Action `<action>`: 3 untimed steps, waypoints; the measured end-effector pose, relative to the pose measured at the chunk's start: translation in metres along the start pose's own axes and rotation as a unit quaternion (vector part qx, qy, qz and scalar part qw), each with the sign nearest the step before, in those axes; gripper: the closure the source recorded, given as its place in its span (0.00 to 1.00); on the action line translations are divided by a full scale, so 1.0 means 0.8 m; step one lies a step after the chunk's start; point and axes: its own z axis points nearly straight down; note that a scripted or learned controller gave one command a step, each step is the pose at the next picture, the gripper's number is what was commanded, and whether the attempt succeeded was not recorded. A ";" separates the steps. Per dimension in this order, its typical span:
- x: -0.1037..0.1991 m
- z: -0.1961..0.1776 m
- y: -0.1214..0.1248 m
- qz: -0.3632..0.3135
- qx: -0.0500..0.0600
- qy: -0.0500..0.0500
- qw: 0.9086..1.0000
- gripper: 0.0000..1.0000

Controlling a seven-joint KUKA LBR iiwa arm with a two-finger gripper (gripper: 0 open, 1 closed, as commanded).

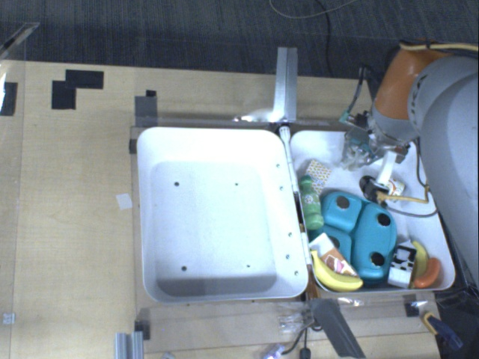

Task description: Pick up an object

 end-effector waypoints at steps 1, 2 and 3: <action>-0.051 0.017 0.031 0.080 0.003 -0.001 0.997 1.00; -0.008 0.017 0.013 0.151 0.004 -0.001 0.989 1.00; -0.077 0.016 0.034 0.256 0.003 -0.002 0.967 1.00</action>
